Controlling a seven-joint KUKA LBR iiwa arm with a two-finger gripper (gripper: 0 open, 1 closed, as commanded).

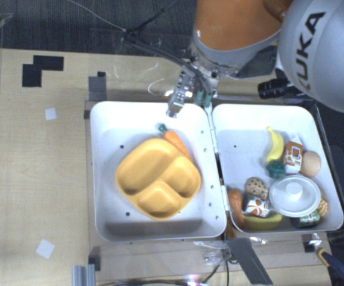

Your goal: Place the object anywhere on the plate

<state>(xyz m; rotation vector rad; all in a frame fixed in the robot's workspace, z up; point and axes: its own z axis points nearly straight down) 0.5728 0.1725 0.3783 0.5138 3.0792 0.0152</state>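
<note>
Grey metal pincer (pixel 186 97) hangs over the back rim of the left bin (pixel 103 159), near the seam with the right bin (pixel 318 130). Fingers look slightly apart with nothing between them, but the view is slanted and I can't tell for sure.

Above the pincer: orange wrist band (pixel 234 11), grey arm housing (pixel 324 46) coming in from the right.

Surface: light wood-tone bench (pixel 34 177), black block marks (pixel 40 70) far to the left of the pincer, small pale squares of tape on the bench further out. Dark floor strip behind the bench, with thin cables running across it.

Task thing: carrot (pixel 176 143), orange with a green tip, lies in the left bin just below the pincer, well apart from the fingers. It lies tilted along the upper right edge of the yellow plate (pixel 157 177); can't tell if it's on the rim or just beside it. Plate is three-compartment, sits mid-bin, below and slightly left of the pincer.

Right bin, below and right of the pincer: banana (pixel 274 145), small carton (pixel 292 155), egg-like brown thing (pixel 310 164), white lidded bowl (pixel 294 195), cookie (pixel 256 187), plus more small food toys packed along the front wall, too cluttered to name.
</note>
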